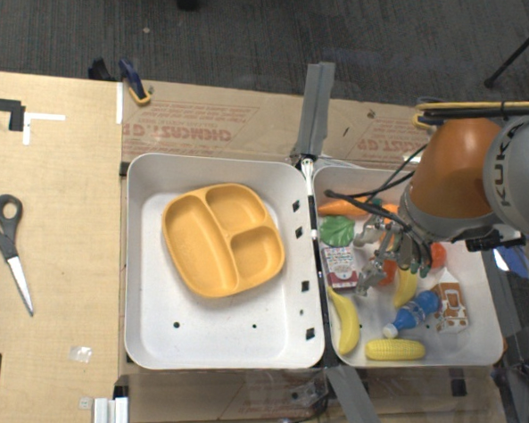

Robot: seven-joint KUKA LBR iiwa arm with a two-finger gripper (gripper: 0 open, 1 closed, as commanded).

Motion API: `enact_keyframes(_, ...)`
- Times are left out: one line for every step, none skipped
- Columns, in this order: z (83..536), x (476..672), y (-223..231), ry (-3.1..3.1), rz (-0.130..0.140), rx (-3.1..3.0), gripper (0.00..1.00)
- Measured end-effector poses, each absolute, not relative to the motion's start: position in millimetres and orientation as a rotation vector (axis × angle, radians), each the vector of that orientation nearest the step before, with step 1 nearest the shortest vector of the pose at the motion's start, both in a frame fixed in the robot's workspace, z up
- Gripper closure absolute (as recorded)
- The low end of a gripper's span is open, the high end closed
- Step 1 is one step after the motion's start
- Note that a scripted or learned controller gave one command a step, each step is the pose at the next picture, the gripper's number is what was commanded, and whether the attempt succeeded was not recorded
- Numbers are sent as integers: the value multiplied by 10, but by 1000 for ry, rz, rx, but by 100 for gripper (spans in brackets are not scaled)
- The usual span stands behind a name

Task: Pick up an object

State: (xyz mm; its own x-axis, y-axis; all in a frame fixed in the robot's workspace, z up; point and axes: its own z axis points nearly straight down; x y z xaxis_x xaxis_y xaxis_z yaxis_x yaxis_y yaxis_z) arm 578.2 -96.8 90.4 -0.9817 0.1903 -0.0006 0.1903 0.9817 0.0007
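From my station I saw the table (48, 238) carrying two white bins side by side, the left bin (212, 337) holding only a yellow divided plate (222, 239) lying flat near its middle. The grey arm (481, 175) with its orange band reached in from the right and hung over the right bin (479, 353), which was crowded with toy food. The tool (396, 259) sat low among those pieces (I could not tell whether it was released or clenched, as wires and toys blocked it). Near the bin's front lay a banana (345, 320) and a corn cob (394, 350), with a blue bottle (415, 312) just above the cob. A green item (337, 230) lay by the divider, beside an orange carrot-like piece (350, 207). Scissors (10, 249) lay on the table, far left.
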Motion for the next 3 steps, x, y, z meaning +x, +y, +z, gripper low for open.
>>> enact_keyframes(901, 5165, -994, 3090, 0, 578, 0)
enact_keyframes(910, 5274, -1403, 3063, 0, 690, 0)
enact_keyframes(987, 5284, -1401, 3064, 0, 683, 100)
